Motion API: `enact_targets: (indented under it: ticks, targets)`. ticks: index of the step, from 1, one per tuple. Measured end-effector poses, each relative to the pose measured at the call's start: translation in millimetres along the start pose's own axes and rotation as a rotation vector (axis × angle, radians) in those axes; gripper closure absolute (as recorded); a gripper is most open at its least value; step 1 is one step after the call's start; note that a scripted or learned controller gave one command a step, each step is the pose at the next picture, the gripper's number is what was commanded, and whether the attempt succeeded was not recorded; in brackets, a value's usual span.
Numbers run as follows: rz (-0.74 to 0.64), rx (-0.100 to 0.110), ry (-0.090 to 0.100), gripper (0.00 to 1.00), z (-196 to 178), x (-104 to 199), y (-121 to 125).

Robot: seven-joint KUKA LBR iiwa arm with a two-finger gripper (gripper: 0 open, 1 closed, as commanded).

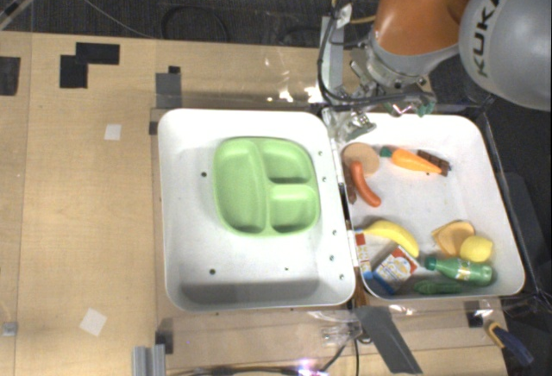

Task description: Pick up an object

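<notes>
Toys crowd the right bin [496, 193]: carrot [412, 160] at 12 o'clock, sausage [362, 184] at 10, banana [392, 235] central. The gripper [354, 120] hovers over the bin's 11 o'clock corner, probably ready to descend; jaws' state I cannot tell.

Orange carrot [412, 160] lies flat, apart from others, in right bin [483, 141].

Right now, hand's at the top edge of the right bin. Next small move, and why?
Probably lower the hand a little toward the hot dog, the nearest object. It lies just below the hand by the bin's left wall, apart from the carrot.
</notes>
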State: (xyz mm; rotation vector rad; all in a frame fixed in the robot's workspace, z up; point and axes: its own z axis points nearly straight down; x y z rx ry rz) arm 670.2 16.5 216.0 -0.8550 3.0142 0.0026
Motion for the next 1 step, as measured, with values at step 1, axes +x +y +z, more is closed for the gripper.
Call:
enact_targets:
  ticks: [1]
  targets:
    - [0.024,-0.001,-0.003,1.0,-22.2,-44.7,72.8]
